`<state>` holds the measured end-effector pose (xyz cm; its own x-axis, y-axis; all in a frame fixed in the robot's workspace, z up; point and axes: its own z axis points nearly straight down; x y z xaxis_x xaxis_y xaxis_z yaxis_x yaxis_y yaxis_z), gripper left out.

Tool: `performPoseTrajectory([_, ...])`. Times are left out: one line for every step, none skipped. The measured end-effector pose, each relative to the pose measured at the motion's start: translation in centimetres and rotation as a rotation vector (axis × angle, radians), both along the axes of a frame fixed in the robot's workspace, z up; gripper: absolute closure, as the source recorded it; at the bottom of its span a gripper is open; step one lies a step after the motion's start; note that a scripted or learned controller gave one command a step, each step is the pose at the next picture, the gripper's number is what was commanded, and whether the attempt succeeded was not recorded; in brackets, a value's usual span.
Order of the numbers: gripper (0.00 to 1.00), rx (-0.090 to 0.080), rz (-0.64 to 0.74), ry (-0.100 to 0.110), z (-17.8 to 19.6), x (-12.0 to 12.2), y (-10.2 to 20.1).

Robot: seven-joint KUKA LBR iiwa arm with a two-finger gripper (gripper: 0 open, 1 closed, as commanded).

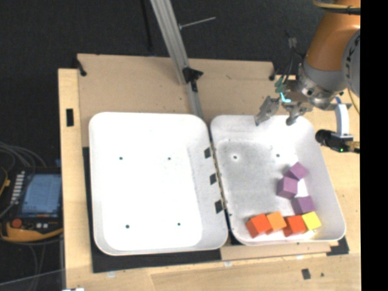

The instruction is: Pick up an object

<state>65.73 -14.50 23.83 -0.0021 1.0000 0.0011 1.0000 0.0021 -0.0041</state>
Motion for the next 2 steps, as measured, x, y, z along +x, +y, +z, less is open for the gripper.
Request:
performPoseTrajectory([0.00,-0.003,0.002,-0.004,0.3,0.1,-0.1])
performPoseTrajectory([0.00,-0.003,-0.003,0.000,-6.0,-0.1,-0.5])
